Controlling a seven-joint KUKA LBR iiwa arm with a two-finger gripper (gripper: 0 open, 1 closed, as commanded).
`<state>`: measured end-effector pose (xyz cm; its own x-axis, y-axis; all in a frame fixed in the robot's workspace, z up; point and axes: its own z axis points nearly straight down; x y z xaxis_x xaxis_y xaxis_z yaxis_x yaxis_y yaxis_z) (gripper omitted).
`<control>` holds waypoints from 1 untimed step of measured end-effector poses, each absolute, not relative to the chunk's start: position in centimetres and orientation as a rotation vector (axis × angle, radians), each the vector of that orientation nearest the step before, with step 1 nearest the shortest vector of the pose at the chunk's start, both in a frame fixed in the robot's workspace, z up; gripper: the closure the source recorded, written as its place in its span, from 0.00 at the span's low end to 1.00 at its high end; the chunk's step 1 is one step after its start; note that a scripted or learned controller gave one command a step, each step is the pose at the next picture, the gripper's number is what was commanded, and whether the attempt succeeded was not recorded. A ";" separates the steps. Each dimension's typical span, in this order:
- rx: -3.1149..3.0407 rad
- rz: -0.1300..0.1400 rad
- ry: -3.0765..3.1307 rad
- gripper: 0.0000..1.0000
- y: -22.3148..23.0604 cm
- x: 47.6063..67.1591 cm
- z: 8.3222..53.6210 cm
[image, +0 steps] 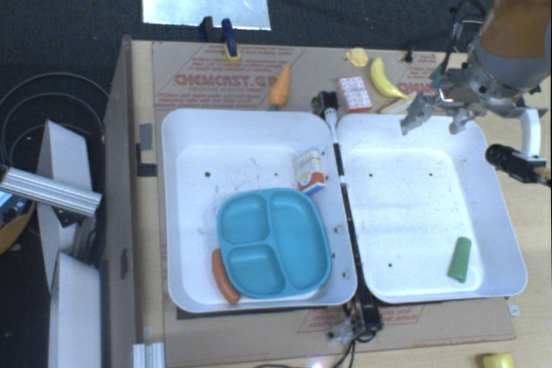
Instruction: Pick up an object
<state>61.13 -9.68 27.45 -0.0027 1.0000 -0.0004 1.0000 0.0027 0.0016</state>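
Camera view, contents by size:

1. Desk (216, 73), bearing two white bins.
2. Left bin (185, 142): blue divided plate (272, 241), orange sausage (225, 277), small carton (310, 171).
3. Right bin (496, 211): green cylinder (460, 259), near front right corner. Probably light, stiff, smooth; grip across its narrow middle.
4. End effector (436, 118), above right bin's back rim; fingers apart, nothing between.

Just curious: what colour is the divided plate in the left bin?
Light blue; the plate shows clearly in the camera view.
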 end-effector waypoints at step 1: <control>2.224 -0.007 2.226 0.00 -10.3 62.6 16.2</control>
